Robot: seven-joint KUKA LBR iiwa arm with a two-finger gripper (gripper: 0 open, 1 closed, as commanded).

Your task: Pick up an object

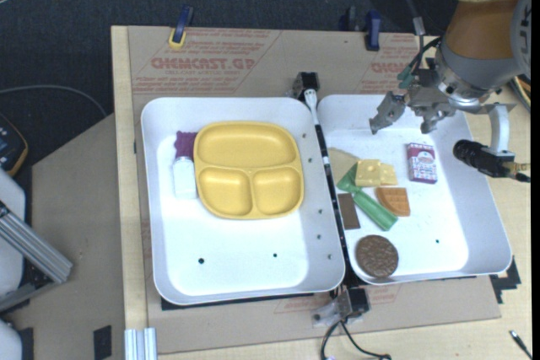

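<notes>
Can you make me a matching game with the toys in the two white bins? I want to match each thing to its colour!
Things:
1. divided tray
2. round cookie
3. long stick
4. small packet

Colours:
A. green
B. red and white
C. yellow
D. brown

Pairs: 1-C, 2-D, 3-A, 4-B

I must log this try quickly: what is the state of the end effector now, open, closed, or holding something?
End effector: open, holding nothing, fingers spread above the back part of the right bin.
</notes>
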